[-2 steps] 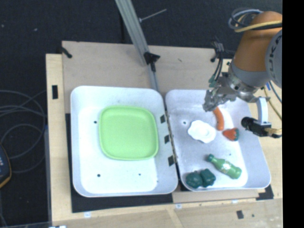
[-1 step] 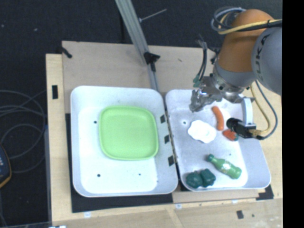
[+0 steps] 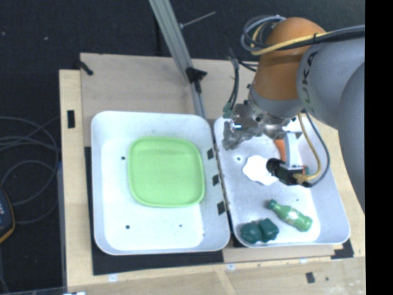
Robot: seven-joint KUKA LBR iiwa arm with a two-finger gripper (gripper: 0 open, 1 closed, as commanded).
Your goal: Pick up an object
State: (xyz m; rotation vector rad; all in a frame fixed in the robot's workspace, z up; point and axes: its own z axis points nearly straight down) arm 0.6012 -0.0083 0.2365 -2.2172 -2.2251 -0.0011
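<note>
My gripper [image 3: 229, 137] hangs over the far left corner of the right bin [image 3: 334, 211], close to the wall between the two bins. A flat white piece [image 3: 256, 168] lies in the middle of that bin, just right of and nearer than the gripper. A green toy bottle [image 3: 290, 216] lies on its side toward the near right. A dark green lumpy object [image 3: 258, 231] rests at the bin's near edge. A small orange thing [image 3: 280, 146] shows partly behind the wrist. I see nothing held by the gripper.
The left bin [image 3: 110, 183] holds a light green square plate [image 3: 166, 171] in its middle. A grey metal pole [image 3: 175, 42] slants up from the far edge between the bins. The arm's bulk covers the right bin's far right part.
</note>
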